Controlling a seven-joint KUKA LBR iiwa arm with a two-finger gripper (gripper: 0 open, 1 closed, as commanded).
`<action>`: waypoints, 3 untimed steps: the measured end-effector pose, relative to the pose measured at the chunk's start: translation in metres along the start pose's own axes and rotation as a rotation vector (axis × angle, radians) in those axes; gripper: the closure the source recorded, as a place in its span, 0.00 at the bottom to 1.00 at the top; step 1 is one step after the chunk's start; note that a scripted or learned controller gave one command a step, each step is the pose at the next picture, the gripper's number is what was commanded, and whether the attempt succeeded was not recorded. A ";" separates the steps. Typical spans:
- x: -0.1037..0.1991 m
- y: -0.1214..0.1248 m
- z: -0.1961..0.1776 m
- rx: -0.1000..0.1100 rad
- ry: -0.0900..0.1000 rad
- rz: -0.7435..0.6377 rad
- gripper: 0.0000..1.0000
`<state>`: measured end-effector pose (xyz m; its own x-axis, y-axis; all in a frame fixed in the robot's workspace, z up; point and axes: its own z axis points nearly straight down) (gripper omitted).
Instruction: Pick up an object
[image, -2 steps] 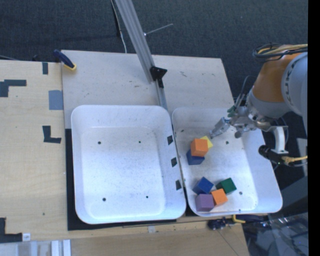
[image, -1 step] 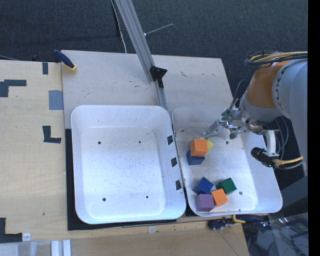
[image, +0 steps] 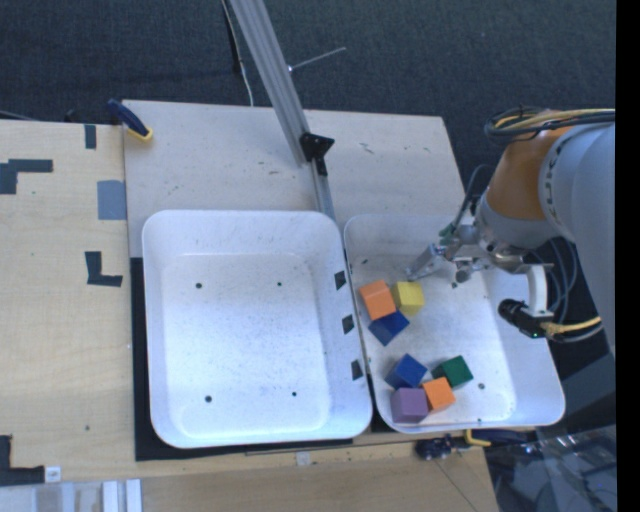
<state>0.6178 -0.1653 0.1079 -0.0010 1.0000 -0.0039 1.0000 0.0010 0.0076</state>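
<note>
The right bin (image: 520, 395) holds several small blocks. An orange cube (image: 377, 298), a yellow cube (image: 410, 295) and a dark blue cube (image: 389, 325) cluster near its left wall. Closer to the front lie a blue cube (image: 407, 370), a green cube (image: 457, 371), a small orange cube (image: 438, 392) and a purple cube (image: 408, 404). My gripper (image: 437, 274) hovers over the upper part of this bin, just right of and above the yellow cube. Its fingers are spread open with nothing between them.
The left bin (image: 240, 330) sits beside the right one, sharing a raised edge. A slanted metal rail (image: 283, 90) runs down to a black clamp (image: 316, 147) behind the bins. The arm's cables (image: 545, 320) hang over the right bin's right rim.
</note>
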 end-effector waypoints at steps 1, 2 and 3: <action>0.002 -0.002 -0.005 0.007 0.003 -0.001 1.00; -0.001 0.004 -0.049 0.004 0.003 0.000 1.00; -0.007 0.008 -0.111 0.001 0.002 0.000 1.00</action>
<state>0.6246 -0.1715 0.2190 -0.0014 1.0000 -0.0021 1.0000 0.0015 0.0062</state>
